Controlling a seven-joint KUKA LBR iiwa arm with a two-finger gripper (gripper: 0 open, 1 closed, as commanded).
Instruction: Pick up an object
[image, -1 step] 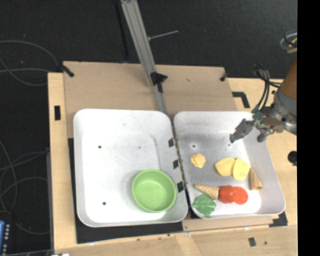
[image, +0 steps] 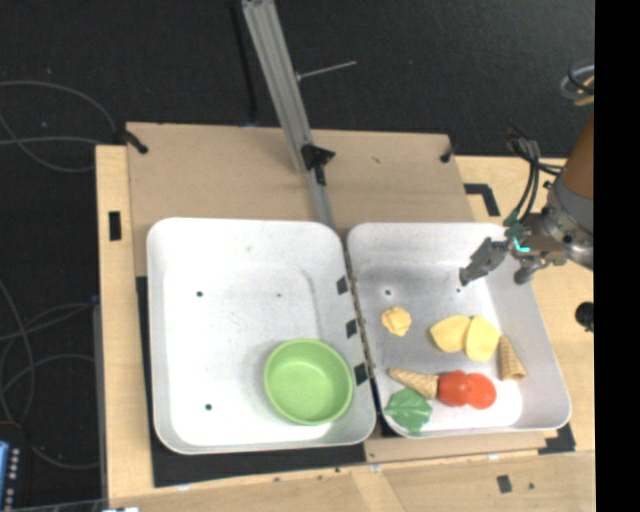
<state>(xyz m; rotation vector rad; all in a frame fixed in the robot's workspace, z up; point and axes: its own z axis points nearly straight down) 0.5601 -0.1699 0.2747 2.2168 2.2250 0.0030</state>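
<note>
My gripper hangs over the right bin's far right part, open with nothing between its fingers. Below it, toward the bin's near side, lie a small yellow lump, a yellow fruit piece touching a paler yellow one, a small tan cone, an orange-tan cone, a red tomato-like object and a green leafy piece. The gripper is apart from all of them, up and to the right of the yellow pieces.
The left bin holds a green bowl near its front right corner. A metal post slants up from between the bins at the back. The arm enters from the right edge.
</note>
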